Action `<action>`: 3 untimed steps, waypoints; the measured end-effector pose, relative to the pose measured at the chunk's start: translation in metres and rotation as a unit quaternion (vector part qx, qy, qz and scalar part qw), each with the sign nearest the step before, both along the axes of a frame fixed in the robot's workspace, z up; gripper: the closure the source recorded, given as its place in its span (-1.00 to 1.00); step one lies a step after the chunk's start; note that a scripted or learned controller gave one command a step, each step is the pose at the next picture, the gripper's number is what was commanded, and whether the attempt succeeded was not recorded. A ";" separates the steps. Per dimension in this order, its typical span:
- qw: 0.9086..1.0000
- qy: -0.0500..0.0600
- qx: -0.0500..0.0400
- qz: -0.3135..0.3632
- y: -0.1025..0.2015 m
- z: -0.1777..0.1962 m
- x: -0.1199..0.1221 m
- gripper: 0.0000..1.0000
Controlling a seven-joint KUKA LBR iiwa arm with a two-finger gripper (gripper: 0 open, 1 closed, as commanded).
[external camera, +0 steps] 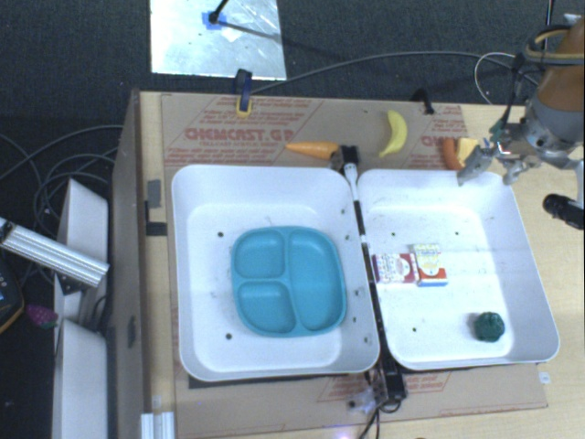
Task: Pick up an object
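The arm (558, 108) is grey with an orange band above the wrist. Thin cables loop beside it. Its gripper (492, 165) ends in pale metallic fingers.

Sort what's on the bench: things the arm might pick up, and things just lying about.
Candidates to pick, right bin:
small carton
flat packet
green ball

Lying about:
blue divided tray in left bin
banana and carrot behind the bins

Gripper open.

Blue divided tray (289, 279) smooth plastic; bins (274, 183) matt white; bench (274, 126) cardboard.
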State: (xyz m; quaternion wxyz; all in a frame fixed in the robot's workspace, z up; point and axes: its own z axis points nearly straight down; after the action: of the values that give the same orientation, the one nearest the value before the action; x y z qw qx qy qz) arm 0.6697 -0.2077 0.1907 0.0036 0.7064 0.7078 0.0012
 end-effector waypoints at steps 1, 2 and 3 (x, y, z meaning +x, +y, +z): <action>1.000 0.003 0.002 0.000 0.001 -0.049 -0.052 -1.00; 1.000 0.003 0.002 0.001 0.077 -0.030 -0.106 -1.00; 1.000 0.000 0.002 0.000 0.089 -0.102 -0.100 -1.00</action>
State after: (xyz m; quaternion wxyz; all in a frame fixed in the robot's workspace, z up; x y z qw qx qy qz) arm 0.5700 -0.1183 0.0888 0.0022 0.7061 0.7081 0.0027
